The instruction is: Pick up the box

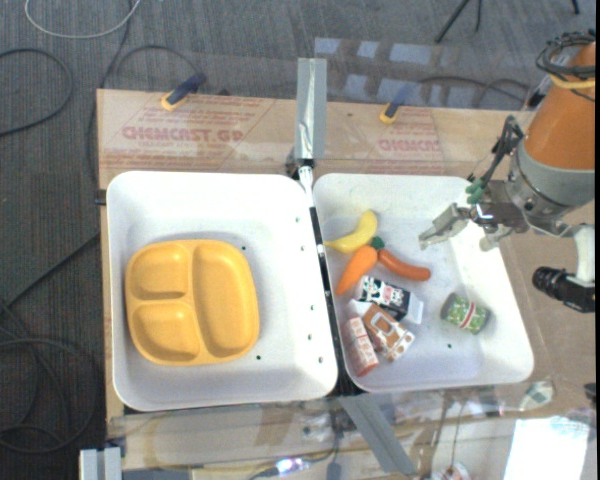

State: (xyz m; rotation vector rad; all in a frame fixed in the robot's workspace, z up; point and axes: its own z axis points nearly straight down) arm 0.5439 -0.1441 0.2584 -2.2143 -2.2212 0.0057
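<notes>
Several small boxes lie in the right bin [500,363] near its front left. One is a black-and-white box [384,295]; in front of it lies a brown-and-white box [389,331], with a red-and-white packet [360,345] at its left. My gripper [464,231] hangs over the back right of that bin, well behind and to the right of the boxes. Its fingers stand open with nothing between them. The orange-banded arm [565,133] comes in from the right.
A banana [354,232] and two carrots [357,266] [404,265] lie behind the boxes. A green can [465,313] sits to their right. In the left bin [140,193] rests a yellow divided plate [191,300]. Bare white bin floor stretches under the gripper.
</notes>
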